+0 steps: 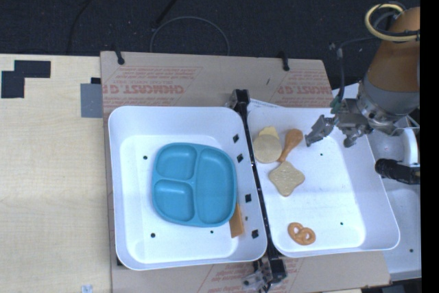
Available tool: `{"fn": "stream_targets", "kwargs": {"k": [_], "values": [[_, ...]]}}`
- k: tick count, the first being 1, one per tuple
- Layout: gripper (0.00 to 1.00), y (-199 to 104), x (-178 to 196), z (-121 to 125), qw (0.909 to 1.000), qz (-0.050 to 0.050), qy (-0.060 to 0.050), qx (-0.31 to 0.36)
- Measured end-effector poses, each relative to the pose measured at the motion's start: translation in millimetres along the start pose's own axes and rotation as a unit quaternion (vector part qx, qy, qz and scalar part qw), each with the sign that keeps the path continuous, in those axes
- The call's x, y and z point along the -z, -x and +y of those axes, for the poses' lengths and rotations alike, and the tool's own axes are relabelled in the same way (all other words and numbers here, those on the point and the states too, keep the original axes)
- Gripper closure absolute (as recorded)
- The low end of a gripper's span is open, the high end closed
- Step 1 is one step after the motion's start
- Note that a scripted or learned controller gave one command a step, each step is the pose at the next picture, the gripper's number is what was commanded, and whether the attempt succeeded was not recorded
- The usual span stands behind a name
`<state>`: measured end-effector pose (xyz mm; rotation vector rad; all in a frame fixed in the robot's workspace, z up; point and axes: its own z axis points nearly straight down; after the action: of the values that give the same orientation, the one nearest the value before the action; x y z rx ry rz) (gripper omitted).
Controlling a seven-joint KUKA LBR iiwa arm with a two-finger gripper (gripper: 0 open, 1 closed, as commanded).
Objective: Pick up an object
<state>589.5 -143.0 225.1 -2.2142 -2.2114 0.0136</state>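
In the right bin (pixel 370 216) lie a round beige bun (pixel 267 146), an orange drumstick-shaped piece (pixel 291 143), a toast slice (pixel 286 179) and a small pretzel (pixel 301 234). My gripper (pixel 335 134) hangs over the bin's upper right part, to the right of the drumstick piece and apart from it. It is open, with nothing between its fingers (pixel 317 130). The grey arm with its orange band (pixel 399 44) comes in from the right.
The left bin (pixel 130 216) holds a blue divided plate (pixel 194 184), with a brown stick (pixel 236 221) by its lower right edge. A black divider (pixel 248 168) separates the bins. Cardboard (pixel 178 82) lies under them, and a wooden bench top (pixel 48 168) is at left.
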Motion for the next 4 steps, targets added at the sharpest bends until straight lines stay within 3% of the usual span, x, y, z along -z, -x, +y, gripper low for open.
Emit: {"fn": "stream_targets", "kwargs": {"k": [1, 3, 4], "values": [[0.0, 0.1, 7.0, 2.4, 1.0, -0.001, 0.006, 0.001], [0.0, 3.9, -89.7, 6.5, 1.0, -0.001, 0.004, 0.0], [0.0, 3.1, -136.7, 8.4, 1.0, 0.0, 0.007, 0.0]]}}
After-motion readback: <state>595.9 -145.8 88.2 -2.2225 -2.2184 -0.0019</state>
